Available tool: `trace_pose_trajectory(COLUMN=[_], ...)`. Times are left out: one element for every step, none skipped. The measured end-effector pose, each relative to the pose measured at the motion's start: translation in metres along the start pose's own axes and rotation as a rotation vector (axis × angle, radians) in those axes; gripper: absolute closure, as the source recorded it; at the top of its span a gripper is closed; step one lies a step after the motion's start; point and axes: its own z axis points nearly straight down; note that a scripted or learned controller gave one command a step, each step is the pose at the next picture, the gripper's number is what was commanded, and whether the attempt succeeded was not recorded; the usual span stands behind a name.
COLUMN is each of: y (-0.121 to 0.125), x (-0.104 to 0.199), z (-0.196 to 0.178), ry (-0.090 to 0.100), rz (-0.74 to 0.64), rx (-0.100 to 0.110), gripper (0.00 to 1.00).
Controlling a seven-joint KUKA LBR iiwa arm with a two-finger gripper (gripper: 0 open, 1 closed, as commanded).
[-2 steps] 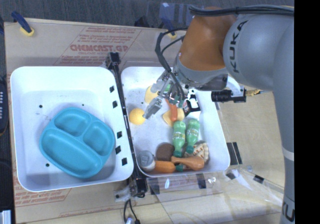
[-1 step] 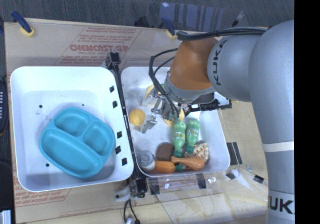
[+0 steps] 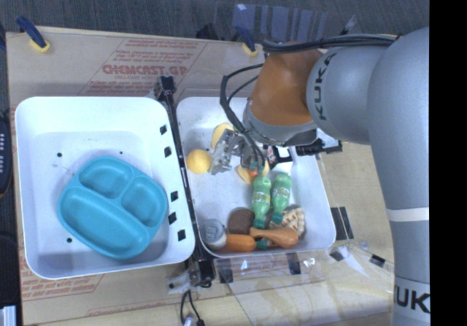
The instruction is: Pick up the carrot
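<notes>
The carrot [image 3: 240,243] is a short orange piece lying at the near edge of the right bin [image 3: 319,200], beside a grey can [image 3: 213,232] and a brown lump [image 3: 239,220]. My gripper [image 3: 232,154] hangs low over the middle of that bin, well behind the carrot, next to a yellow lemon [image 3: 198,161]. The wrist and the clutter around it hide how the gripper stands. No part of the carrot is at the gripper.
Two green bottles [image 3: 263,198] lie between the gripper and the carrot. A tan-orange piece [image 3: 279,236] and a pale shell-like item [image 3: 294,219] sit to the carrot's right. A yellow item [image 3: 219,133] lies behind the gripper. The left bin [image 3: 44,124] holds a blue divided plate [image 3: 109,204].
</notes>
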Motion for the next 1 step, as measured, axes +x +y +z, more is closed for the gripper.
trace_pose_trajectory(y=[0.0448], x=[0.0401], z=[-0.092], ry=[-0.002], rz=[0.359], rx=[-0.006], gripper=[1.0])
